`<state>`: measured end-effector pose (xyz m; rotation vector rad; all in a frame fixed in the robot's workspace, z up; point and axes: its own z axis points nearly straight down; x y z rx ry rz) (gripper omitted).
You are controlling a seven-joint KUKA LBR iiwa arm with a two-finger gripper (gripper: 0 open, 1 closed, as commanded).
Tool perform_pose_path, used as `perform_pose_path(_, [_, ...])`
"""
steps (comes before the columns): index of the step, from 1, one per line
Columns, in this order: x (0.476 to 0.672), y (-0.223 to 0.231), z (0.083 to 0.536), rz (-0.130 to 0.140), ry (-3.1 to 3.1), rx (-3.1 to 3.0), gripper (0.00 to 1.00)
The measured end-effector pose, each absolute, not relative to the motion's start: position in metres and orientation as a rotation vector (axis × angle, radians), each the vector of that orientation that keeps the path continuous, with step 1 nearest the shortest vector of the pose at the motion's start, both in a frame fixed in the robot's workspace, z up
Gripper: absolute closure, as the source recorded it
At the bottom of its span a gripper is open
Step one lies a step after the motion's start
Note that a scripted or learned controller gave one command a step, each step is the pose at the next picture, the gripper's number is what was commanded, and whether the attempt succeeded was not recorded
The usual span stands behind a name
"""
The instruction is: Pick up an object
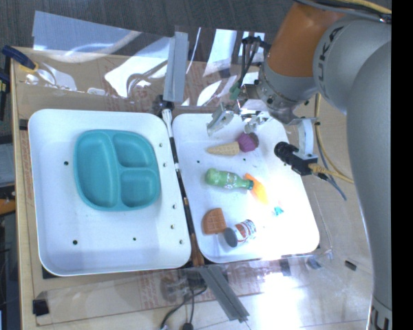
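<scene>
Purple round toy (248, 141) lies in right white bin (299, 236), beside cream cone (224, 149) | end effector (237, 119) just above, fingers apart, holding nothing | step: approach | next: descend, close.

One camera fixed above the bench (261, 280); angled down, apparently from its front, over both bins (55, 232).

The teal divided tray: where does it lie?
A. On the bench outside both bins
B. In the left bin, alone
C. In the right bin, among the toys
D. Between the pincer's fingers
B: the teal divided tray lies flat in the left bin, while the green bottle and the other small things lie in the right bin.
</scene>
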<state>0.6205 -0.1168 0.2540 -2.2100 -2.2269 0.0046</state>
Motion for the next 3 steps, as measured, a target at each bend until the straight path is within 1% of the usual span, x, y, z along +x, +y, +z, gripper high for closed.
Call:
perform_pose_path(1, [0.587,-0.163,0.146,0.007,-2.102,-2.328,0.0])
perform_pose_path(2, [0.572,-0.203,0.116,0.003,-2.25,-2.186,0.0])
perform_pose_path(3, [0.569,-0.209,0.104,0.002,-2.343,-2.084,0.0])
